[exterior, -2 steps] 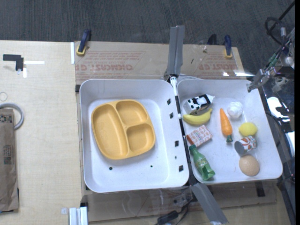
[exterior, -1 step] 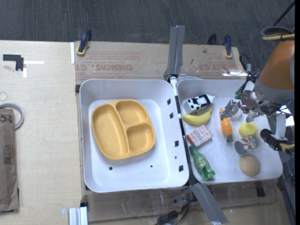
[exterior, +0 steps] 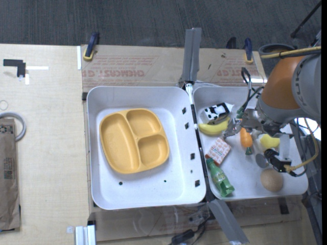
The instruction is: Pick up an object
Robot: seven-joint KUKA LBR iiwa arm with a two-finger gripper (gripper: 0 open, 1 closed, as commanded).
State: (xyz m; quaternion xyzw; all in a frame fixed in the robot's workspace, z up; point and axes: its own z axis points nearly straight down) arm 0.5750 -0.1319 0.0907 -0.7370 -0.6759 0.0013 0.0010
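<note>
Yellow divided plate [exterior: 134, 140] sits alone in left bin [exterior: 97, 152]. Right bin [exterior: 240, 190] holds banana [exterior: 213, 127], cow toy [exterior: 215, 112], patterned packet [exterior: 219, 150], green bottle [exterior: 219, 177], brown ball [exterior: 272, 180]. Jaws [exterior: 240, 122] low beside banana and orange piece [exterior: 246, 138]; can't tell open or closed.

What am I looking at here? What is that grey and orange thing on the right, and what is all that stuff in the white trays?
One camera above the bench looks down at a slant. The grey and orange thing is a robot arm reaching in to pick something up. Its gripper hangs over the right bin, which holds a banana, a black-and-white toy, a small orange piece, a snack packet, a green bottle and a brown ball. The left bin holds a yellow divided plate. I see nothing gripped.
</note>
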